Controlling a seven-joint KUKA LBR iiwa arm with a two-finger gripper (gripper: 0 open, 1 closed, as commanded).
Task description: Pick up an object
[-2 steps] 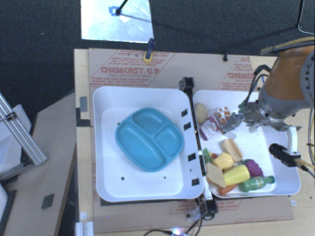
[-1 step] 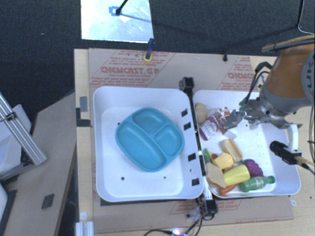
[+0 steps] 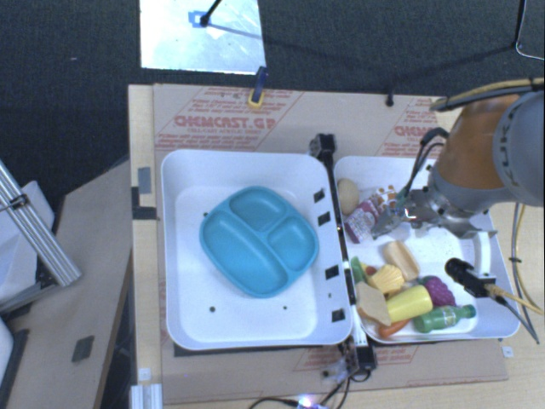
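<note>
Nearest the camera, at five o'clock, the right bin [image 3: 507, 320] holds the pile: a green bottle [image 3: 444, 318], a yellow block [image 3: 409, 302], purple grapes [image 3: 440, 290], a tan bread-shaped piece [image 3: 400, 258] and yellow corn [image 3: 386, 276]. Over at nine o'clock, the left bin [image 3: 183, 254] carries a blue divided plate [image 3: 258, 240]. Up at two o'clock, the gripper [image 3: 393, 216] hangs just above a pink-and-white packet [image 3: 364, 218], beside a pale egg [image 3: 347, 195]; whether its jaws are apart, I cannot tell. Farthest back, at twelve o'clock, the board [image 3: 281, 113] reads "CHEMCAST GP" in red.
</note>
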